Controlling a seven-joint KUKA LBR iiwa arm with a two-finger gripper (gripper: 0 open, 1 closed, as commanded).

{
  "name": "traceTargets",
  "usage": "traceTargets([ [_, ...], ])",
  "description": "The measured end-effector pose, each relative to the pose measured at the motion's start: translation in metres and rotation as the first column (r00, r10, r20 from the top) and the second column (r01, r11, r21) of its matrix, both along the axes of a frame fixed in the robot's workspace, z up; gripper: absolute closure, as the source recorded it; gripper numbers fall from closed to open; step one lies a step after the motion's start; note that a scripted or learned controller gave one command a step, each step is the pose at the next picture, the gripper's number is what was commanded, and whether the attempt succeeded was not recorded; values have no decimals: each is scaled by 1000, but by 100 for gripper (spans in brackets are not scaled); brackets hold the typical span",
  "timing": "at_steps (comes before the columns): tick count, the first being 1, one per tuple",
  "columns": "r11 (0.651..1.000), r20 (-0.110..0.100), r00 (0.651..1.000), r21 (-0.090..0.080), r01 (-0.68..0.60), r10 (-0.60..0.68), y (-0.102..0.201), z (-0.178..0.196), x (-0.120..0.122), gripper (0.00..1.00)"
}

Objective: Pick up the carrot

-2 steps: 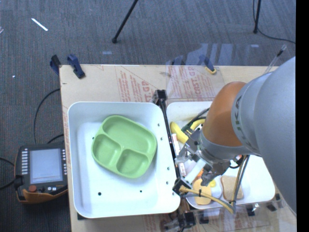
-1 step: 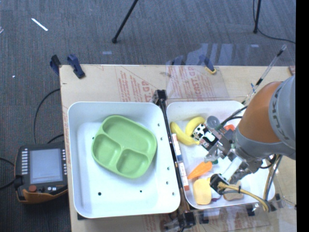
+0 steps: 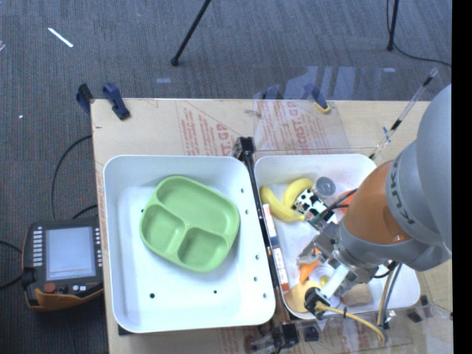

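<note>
Bench with a cardboard top (image 3: 184, 127) on grey carpet, two white bins. Carrot (image 3: 305, 273) lies in the right bin (image 3: 350, 167), front-left part, partly hidden under the gripper (image 3: 318, 258) right above it. Contact unclear. Gripper open or closed: cannot tell, view blocked. Banana (image 3: 284, 201) sits behind the carrot, near the bin's left wall. Left bin (image 3: 122, 271) holds a green divided plate (image 3: 190, 223). Handheld screen unit (image 3: 66, 260) on the floor, far left.

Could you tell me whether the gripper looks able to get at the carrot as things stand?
Probably yes: the gripper hangs right beside the carrot in the right bin, and the banana lies apart from both. The arm partly hides the carrot.
</note>
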State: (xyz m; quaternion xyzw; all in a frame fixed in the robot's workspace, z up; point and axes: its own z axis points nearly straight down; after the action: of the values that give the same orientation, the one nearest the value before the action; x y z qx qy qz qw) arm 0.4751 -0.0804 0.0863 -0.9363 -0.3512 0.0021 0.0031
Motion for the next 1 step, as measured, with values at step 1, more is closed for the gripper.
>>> traceTargets([
  [1, 1000, -7, 1000, 3, 14, -14, -4, 8, -1, 100],
])
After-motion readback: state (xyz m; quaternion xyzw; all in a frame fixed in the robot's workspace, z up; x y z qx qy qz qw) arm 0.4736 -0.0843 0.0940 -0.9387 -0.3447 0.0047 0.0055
